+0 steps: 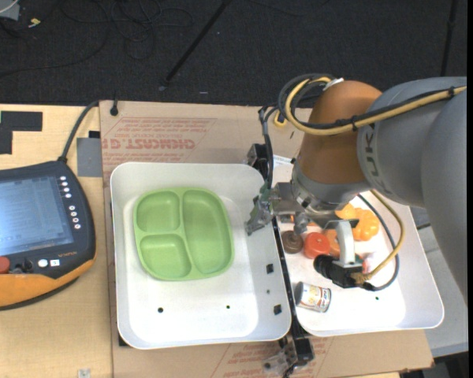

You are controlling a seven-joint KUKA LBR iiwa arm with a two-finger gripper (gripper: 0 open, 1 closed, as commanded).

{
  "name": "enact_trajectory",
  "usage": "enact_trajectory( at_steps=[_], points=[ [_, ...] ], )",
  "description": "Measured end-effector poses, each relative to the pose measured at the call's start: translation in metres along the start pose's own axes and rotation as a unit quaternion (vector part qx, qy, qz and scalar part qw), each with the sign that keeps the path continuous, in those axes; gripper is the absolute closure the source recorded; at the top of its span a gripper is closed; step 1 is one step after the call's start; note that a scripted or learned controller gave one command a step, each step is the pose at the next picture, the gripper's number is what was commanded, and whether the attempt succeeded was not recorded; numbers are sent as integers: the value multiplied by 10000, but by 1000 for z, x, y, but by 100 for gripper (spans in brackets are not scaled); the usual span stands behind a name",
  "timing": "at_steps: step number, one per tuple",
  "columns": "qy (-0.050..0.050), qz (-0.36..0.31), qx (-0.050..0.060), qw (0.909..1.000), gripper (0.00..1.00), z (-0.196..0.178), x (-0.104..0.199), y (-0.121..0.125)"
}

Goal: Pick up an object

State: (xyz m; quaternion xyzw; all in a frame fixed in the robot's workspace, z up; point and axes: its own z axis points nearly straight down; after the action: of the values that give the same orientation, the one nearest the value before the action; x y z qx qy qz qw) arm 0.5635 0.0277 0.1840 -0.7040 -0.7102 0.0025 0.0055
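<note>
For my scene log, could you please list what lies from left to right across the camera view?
Pendant → green tray in the left bin → can in the right bin, with the arm above it.

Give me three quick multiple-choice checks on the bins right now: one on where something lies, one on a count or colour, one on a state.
1. Where does the green tray lie?
A. left bin
B. right bin
C. on the cardboard outside the bins

2. How many compartments does the tray have?
A. two
B. three
C. five

3. How does the small can in the right bin rest?
A. upright
B. on its side
C. stacked on the tray

Answers:
1 A, the tray sits on the floor of the left bin.
2 B, two small sections on its left and one long one on its right.
3 B, its round end faces sideways, near the divider, below the arm.
</note>
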Motion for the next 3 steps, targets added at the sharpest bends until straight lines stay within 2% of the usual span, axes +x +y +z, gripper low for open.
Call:
enact_trajectory(
  at_steps=[1,2,3],
  points=[
    [-18,57,-21,10000,100,-13,-7,2],
    [-4,0,-73,10000,100,-75,76,11],
    [-21,29,-23,10000,100,-80,71,9]
  ],
)
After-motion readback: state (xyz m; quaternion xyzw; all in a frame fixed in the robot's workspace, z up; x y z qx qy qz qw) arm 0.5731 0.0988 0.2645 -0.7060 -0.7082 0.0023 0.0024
